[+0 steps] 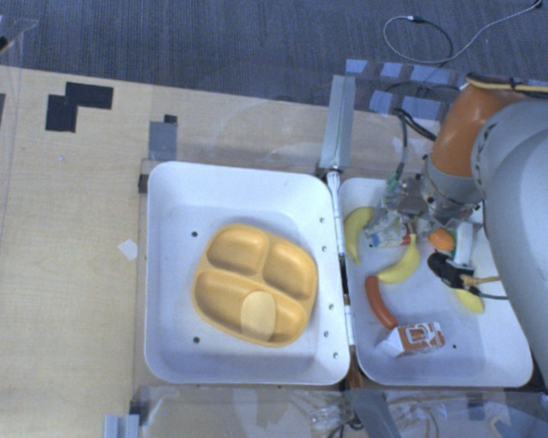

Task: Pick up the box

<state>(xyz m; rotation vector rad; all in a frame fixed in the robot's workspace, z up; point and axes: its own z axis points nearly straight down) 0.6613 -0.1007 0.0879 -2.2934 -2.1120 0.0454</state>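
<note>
The box (413, 338) is a small white and orange carton lying on its side near the front of the right bin (488, 364). My gripper (401, 216) hangs at the back of that bin, well behind the box and apart from it. It is low over a small clear and blue item (383, 236) between two bananas.
In the right bin, one banana (354, 230) lies by the left wall and another (402, 264) in the middle. A red sausage-shaped thing (380, 301) lies left of the box, and a small orange thing (440, 239) sits by the wrist. The left bin (171, 281) holds a yellow divided tray (251, 279).
</note>
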